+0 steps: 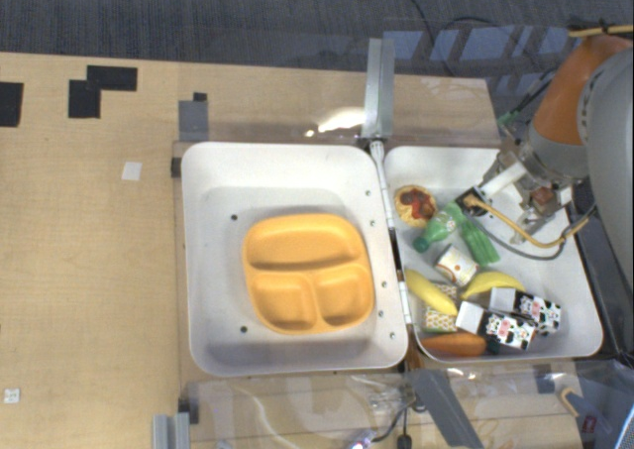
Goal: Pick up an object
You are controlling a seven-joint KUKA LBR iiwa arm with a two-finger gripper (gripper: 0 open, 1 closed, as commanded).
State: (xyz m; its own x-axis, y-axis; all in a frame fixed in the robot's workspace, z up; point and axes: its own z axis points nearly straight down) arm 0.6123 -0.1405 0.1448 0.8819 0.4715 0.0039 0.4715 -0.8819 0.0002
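Wooden bench top carries two white bins side by side. Over the right bin [584, 333] hangs the gripper [474, 201]; whether it is open or closed cannot be told, its tip blurring into cables. Just beside it lies a green bottle [473, 235], with bananas [432, 290] nearer. An orange tray [302, 272] rests in the left bin [213, 239].

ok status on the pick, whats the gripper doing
Gripper low in right bin, beside green bottle. Nothing seen gripped. Bananas, carrot, small boxes crowded close by.
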